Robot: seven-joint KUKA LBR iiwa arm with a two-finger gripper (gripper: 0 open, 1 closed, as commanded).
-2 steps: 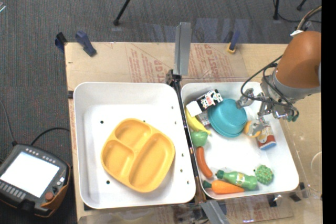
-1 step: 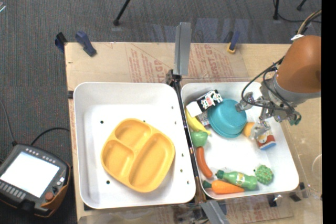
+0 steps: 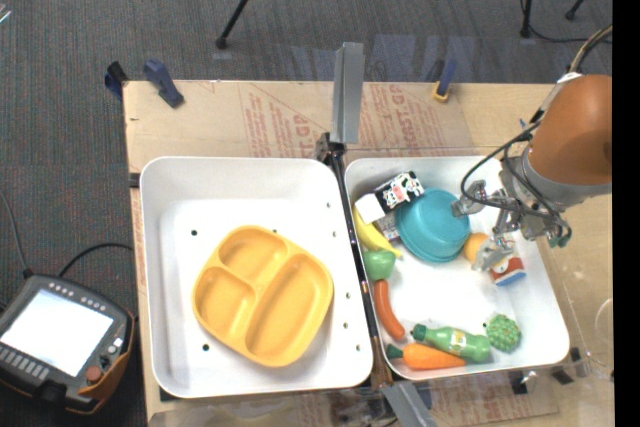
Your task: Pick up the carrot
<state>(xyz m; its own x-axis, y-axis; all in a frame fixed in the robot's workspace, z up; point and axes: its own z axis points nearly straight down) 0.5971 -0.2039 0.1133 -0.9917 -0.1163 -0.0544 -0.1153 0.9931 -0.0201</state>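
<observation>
We see the orange carrot with a green stem end [image 3: 433, 357] lying flat along the near wall of the right shallow white bin [image 3: 556, 315], toward its near-left corner. Just behind it, touching or nearly so, lies a green plastic bottle with a yellow label [image 3: 455, 341], and a knobbly green ball-like toy [image 3: 504, 332] sits at the bottle's right end. To the carrot's left, a slim red-orange sausage-shaped toy [image 3: 388, 309] runs along the bin's left wall, with a green pepper-like piece [image 3: 379, 264] and a yellow banana [image 3: 371, 233] above it.

The two-finger gripper [image 3: 497, 253] hangs over the right half of that bin, well apart from the carrot, just beside a teal plastic bowl [image 3: 433, 225] and above a small red, white and blue item [image 3: 510, 270]. We cannot tell how the tool stands, whether released or clenched, and we see nothing clearly grasped.

A black-and-white patterned carton [image 3: 394, 193] lies behind the bowl. The left shallow white bin [image 3: 170, 215] holds a yellow divided plastic plate [image 3: 262, 294].
</observation>
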